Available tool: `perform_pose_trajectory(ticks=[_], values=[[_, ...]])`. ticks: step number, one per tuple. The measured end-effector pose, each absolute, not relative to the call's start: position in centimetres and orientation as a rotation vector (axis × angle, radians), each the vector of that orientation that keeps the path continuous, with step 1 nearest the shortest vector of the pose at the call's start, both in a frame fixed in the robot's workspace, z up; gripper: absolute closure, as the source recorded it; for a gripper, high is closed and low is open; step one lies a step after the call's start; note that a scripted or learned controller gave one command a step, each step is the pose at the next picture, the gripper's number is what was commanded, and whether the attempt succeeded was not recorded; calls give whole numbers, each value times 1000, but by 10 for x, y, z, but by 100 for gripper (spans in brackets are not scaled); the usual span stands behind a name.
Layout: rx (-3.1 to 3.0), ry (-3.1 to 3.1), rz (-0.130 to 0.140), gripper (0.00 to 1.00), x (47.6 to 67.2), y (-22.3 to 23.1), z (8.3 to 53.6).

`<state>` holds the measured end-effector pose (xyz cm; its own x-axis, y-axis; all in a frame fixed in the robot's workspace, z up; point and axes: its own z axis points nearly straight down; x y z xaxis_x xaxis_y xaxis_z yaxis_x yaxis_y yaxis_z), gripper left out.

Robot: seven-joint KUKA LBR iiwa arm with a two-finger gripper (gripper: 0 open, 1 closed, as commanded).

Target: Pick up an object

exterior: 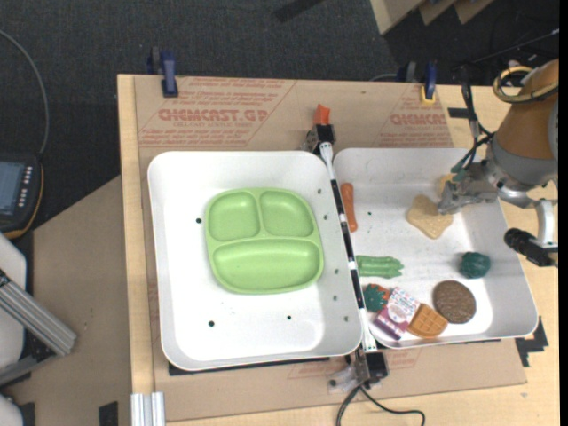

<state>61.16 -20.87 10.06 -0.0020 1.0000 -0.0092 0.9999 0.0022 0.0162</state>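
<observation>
My gripper [450, 193] hangs low over the right bin [506, 322], at the upper right edge of a tan bread-shaped piece [429, 216]. Its fingers point down toward that piece, and I cannot see whether anything sits between them. Elsewhere in the right bin lie an orange carrot-like stick [349, 206] along the left wall, a green leafy piece [377, 265], a teal ball [475, 264], a brown round patty [454, 300], a waffle-like orange piece [428, 321], a small white packet [399, 308] and a red item [376, 295].
The left bin [177, 238] holds a green three-compartment plate [263, 240]. Clamps [165, 70] sit on the cardboard bench's far edge. The arm's orange band [528, 122] enters from the right above the right bin.
</observation>
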Motion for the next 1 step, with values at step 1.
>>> perform_pose_trajectory(ticks=[1], values=[[2214, 2216, 8, 100, 559, -183, 211]])
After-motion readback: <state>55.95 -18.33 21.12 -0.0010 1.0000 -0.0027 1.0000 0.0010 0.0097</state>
